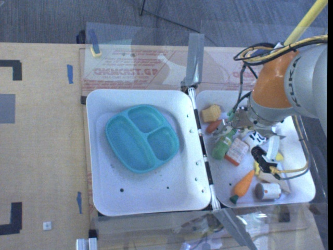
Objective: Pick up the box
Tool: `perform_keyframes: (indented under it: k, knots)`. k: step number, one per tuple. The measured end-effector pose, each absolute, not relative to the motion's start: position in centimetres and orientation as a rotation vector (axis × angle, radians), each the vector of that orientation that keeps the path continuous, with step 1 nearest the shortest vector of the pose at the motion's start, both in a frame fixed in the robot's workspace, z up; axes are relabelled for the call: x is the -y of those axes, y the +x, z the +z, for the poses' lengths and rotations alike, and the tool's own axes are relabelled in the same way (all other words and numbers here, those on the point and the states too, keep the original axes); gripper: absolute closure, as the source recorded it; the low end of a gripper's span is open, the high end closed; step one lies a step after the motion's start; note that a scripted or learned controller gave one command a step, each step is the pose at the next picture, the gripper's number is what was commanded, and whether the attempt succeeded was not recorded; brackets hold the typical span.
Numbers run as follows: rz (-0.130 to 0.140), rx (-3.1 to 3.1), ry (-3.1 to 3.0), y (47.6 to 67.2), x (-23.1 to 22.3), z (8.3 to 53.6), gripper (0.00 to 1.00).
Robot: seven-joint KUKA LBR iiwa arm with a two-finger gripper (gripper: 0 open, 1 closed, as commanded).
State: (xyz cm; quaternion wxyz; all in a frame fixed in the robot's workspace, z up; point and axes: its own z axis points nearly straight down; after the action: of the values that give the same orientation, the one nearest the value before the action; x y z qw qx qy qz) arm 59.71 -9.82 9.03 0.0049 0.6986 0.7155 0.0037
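The box (238,151) is a small white carton with an orange-red end, lying tilted in the middle of the right bin (304,184). My gripper (230,123) hangs low over that bin, just above and left of the box, close to its upper end. The grey arm with its orange band (273,85) reaches in from the right. I see nothing held in the gripper.
Around the box lie a green bottle (221,147), a yellow block (210,112), a small red piece (213,128), a carrot (242,183) and a grey-white cylinder (267,191). The left bin (104,191) holds a teal divided plate (142,137).
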Motion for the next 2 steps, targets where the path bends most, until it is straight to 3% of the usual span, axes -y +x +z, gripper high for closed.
perform_keyframes:
  k: [1, 2]
  knots:
    - [0.006, -2.176, 2.253, 54.9, 16.8, 9.0, 0.00]
    - [0.019, -2.179, 2.253, 48.5, 17.4, 9.0, 0.00]
